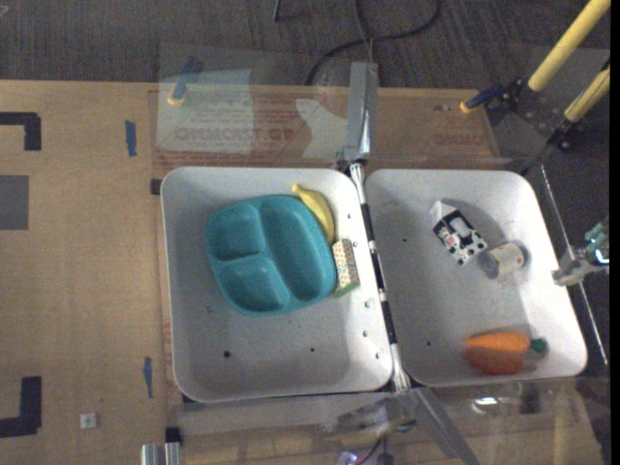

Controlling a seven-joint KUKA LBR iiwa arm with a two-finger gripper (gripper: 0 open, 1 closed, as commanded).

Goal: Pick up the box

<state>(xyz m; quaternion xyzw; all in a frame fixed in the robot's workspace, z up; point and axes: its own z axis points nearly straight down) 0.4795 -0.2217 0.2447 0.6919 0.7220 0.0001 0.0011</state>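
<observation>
Lying in the right bin [542,221], the box [457,233] sits well left of the gripper [586,260].

Box [458,234] open above and left; small can [504,259] crowds its right; carrot [498,351] well apart, near front wall.

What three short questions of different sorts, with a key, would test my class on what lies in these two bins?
1. True or false: the carrot lies in the right bin.
2. What lies tucked against the far edge of the teal tray? A) banana B) spoon C) cup
3. Fill in: the small black and white box lies beside a grey ____.

Key: 1 true. 2 A, the banana. 3 cylinder.
</observation>
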